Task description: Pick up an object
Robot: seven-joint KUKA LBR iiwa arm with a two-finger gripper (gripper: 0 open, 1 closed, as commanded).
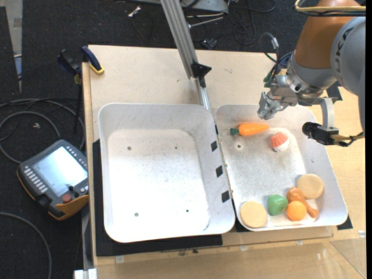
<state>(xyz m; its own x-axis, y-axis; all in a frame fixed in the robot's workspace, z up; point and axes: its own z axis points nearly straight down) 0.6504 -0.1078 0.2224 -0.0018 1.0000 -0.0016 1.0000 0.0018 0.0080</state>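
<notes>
In the right bin [334, 182] lie an orange carrot with a green top [251, 129], a small pink-and-white piece [280, 140], two tan round pieces [253, 213] [309, 185], a green piece [277, 203] and an orange ball [296, 210]. My gripper [266, 110] hangs over the bin's far edge, just above and right of the carrot. Nothing shows between its fingers.
The left bin [152, 167] lies beside the right one. A slanted metal pole [180, 29] crosses the bench's back and ends at a clamp between the bins. A teach pendant [55, 178] lies on the floor at the left. Cables run behind the bench.
</notes>
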